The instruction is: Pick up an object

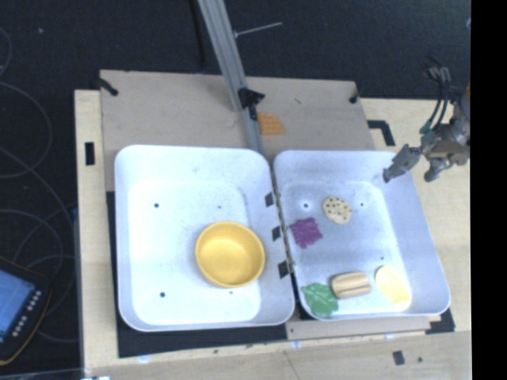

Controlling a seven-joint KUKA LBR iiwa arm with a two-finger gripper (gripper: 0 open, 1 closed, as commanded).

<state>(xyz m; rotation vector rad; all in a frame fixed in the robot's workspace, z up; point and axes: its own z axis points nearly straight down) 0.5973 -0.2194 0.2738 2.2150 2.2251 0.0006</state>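
Legible text, labels, numbers: none that I can read. The lit screen (16, 305) at lower left perhaps carries characters, but they are too blurred to tell.

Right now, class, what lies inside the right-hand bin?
Inside the right bin: a cookie, purple piece, green piece, tan roll, yellow piece. Anything beneath them is hidden.

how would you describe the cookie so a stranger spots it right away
Look in the right bin, in its far half. The cookie lies alone there, just beyond the purple piece. It is the only pale round flat thing with dark specks on top.
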